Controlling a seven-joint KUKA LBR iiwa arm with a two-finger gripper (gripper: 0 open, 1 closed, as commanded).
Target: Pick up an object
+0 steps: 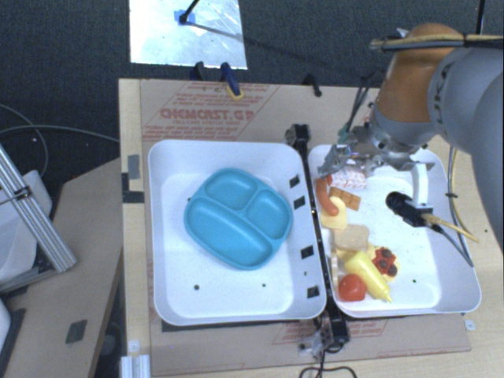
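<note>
Gripper (347, 162) state: can't be told from this angle, nothing seen held. Bin wall (313, 172) is right beside it, so a scrape is a risk. Just below gripper, sausage (324, 195) and cracker (345, 198) are touching; a double-grab or a push-aside is likely. Further out, bread (352, 237) and tomato (352, 287) are crowded too.

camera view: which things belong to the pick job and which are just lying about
For the job: gripper, right bin, and in it: orange sausage, yellow wedge, bread slice, red tomato.
Lying about: blue divided plate in the left bin, silver sheet behind the bins.
</note>
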